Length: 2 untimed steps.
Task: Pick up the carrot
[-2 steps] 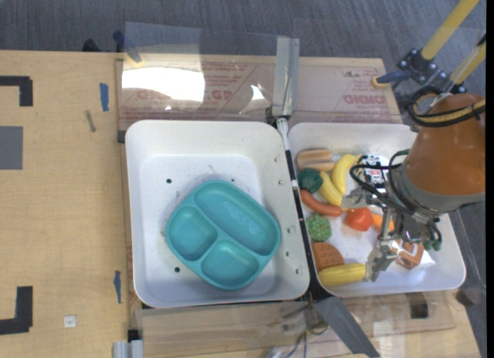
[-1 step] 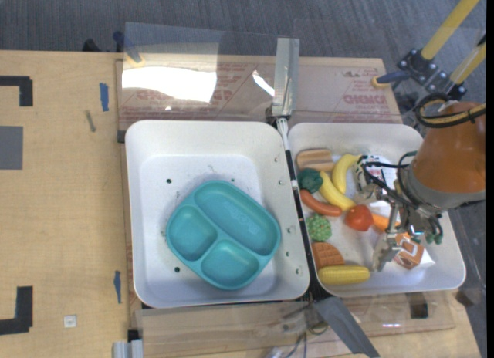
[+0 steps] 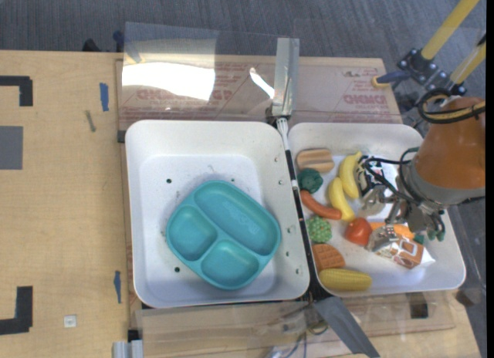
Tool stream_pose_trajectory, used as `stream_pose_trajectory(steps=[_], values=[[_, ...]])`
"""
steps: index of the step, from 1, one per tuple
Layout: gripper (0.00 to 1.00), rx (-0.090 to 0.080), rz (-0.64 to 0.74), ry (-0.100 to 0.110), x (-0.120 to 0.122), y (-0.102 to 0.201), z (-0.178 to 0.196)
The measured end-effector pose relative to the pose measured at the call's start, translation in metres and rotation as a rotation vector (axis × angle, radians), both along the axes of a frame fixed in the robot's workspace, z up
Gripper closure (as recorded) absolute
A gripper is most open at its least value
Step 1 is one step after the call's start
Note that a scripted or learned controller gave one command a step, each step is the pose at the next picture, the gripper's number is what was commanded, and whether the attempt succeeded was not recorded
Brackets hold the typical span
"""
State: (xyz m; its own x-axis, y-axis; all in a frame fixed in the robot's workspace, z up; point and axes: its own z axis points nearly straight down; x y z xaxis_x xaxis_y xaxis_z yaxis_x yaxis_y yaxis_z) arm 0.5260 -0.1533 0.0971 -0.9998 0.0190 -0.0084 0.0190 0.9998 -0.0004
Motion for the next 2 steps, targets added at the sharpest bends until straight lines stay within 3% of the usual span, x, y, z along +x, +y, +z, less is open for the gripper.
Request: stream_pose_trajectory(steps=[1,2], values=[[1.0,0.0,-0.14,-0.007,0.012,0.019,0.107],[1.0,0.0,-0.281,-0.004,0.013,-0.011,0.183]])
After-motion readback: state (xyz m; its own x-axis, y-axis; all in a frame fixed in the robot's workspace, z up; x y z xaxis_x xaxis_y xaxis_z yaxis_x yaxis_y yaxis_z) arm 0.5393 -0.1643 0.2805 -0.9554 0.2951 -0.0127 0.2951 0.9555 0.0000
